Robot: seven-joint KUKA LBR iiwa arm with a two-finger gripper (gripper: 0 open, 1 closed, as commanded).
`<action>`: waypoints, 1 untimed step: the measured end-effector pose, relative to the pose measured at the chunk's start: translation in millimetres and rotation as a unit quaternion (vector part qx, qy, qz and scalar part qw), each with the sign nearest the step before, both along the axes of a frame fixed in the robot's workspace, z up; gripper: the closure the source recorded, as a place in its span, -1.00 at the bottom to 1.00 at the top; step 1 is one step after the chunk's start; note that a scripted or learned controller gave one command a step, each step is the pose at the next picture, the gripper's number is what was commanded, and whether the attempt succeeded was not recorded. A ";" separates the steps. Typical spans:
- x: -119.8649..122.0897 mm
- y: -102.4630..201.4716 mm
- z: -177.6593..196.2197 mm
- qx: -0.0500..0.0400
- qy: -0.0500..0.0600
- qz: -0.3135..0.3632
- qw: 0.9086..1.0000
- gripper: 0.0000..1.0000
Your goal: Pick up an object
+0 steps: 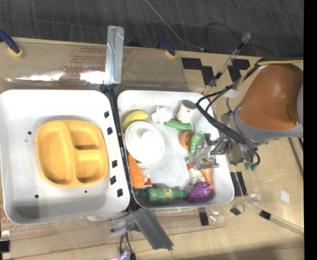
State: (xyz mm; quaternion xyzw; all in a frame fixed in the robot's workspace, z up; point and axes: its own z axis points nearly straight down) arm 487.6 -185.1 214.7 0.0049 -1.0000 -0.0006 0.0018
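1. Reaching in from the right, the arm [269,104] places the gripper [202,151] low over the right-hand part of the right bin [172,99]. Whether anything sits between the gripper's metal parts cannot be told; their spacing is not readable from this angle.
2. Nearest task items: an orange round piece [186,139] lies just beside the gripper on its left, partly covered by it. An orange-and-white item [199,175] lies just below the gripper, toward the bin's lower edge.
3. A purple grape cluster [199,192] rests in the lower right corner of the right bin, touching or nearly touching the orange-and-white item.
4. A green bottle [161,194] lies on its side along the bin's lower wall, just left of the grape cluster. It is dark green with a lighter label area.
5. A green elongated vegetable [177,125] lies above the gripper, tilted. A small white cup with a dark rim [186,111] stands near it, toward the bin's upper wall.
6. A white round bowl [144,140] sits left of the gripper, well apart from it. A yellow banana-like item [135,117] lies at the bowl's upper edge. A white crumpled object [159,114] lies between the banana-like item and the cup.
7. An orange carrot [135,173] lies along the left wall of the right bin, below the bowl.
8. A yellow divided tray [72,150] occupies the middle of the left bin [18,199].
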 end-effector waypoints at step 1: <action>64.1 -24.2 69.6 -0.002 -0.004 -0.044 0.999 1.00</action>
